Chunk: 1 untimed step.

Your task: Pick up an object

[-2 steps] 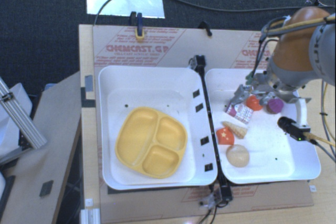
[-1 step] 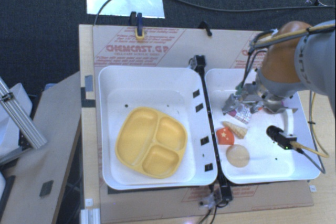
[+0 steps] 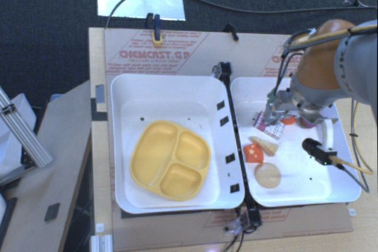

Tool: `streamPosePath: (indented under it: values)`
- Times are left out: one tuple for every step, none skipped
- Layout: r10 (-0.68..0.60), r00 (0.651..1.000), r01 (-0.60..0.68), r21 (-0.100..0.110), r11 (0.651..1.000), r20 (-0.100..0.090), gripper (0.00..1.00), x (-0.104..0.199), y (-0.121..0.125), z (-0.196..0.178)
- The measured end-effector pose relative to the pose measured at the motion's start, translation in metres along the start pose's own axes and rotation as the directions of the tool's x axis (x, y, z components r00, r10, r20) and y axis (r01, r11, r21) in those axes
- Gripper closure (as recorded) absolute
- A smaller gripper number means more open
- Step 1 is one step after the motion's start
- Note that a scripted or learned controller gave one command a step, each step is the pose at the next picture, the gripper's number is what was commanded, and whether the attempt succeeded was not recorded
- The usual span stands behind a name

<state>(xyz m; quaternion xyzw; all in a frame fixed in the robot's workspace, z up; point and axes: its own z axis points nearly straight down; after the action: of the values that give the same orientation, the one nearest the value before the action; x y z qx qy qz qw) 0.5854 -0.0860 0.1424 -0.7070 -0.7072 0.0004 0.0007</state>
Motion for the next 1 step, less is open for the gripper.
streamPosePath:
  values:
    - [-0.001,1.0,0.001,-0.007,1.0,0.002,1.0,-0.0061,0.0,-0.0613]
